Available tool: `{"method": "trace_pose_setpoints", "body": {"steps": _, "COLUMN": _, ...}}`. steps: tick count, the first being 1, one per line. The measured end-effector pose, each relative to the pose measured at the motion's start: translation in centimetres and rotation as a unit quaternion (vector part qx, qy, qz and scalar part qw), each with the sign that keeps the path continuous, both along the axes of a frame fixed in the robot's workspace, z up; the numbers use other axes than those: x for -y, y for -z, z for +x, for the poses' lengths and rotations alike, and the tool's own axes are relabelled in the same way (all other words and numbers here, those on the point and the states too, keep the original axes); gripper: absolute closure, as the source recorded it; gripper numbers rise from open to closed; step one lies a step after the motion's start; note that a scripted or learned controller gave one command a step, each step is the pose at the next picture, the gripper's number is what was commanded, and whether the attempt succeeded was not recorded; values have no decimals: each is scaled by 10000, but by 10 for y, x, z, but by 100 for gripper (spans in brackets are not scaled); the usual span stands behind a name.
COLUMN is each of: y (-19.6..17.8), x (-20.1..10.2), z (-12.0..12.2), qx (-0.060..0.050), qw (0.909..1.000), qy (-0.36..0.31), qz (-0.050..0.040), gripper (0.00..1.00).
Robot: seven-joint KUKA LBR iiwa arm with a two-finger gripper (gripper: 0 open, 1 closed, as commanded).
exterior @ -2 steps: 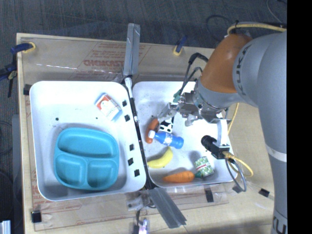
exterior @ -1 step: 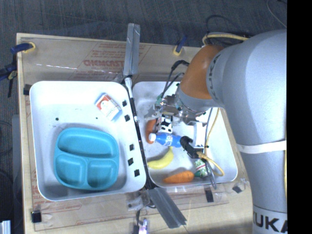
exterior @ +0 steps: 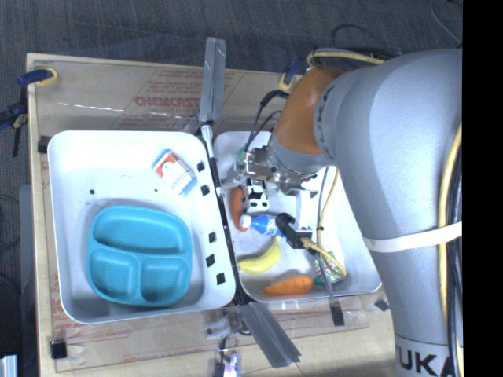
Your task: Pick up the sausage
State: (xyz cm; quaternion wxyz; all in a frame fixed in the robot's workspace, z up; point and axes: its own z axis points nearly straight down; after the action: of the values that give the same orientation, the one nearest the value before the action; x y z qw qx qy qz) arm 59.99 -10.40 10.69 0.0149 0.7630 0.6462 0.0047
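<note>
— Where was the reddish-orange, stubby sausage (exterior: 236, 203)?
— Against the left wall of the right-hand shallow white bin (exterior: 355, 277). I hung the pincer (exterior: 257, 185) just beside it; how wide it stood, I couldn't tell.

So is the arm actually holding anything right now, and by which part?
Cannot be told. The gripper sits above the sausage in the right bin, but the hold itself is hidden.

Two shallow white bins are counted: a left bin (exterior: 67, 163) and a right bin (exterior: 354, 277). One blue sectioned plastic tray (exterior: 141, 256), one small printed card (exterior: 174, 170), one reddish sausage (exterior: 236, 205), one yellow banana (exterior: 262, 260) and one orange carrot (exterior: 288, 286) are seen.
</note>
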Motion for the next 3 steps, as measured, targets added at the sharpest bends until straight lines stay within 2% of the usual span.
{"method": "trace_pose_setpoints", "body": {"steps": 1, "y": -14, "x": -3, "z": 4, "qx": 43, "qw": 10000, "qy": -33, "qz": 21, "gripper": 100}}
{"method": "trace_pose_setpoints", "body": {"steps": 2, "y": -14, "x": -3, "z": 4, "qx": 46, "qw": 10000, "qy": -37, "qz": 23, "gripper": 0}}
{"method": "trace_pose_setpoints", "body": {"steps": 3, "y": 0, "x": 13, "z": -31, "qx": 40, "qw": 9998, "qy": -199, "qz": 55, "gripper": 0}}
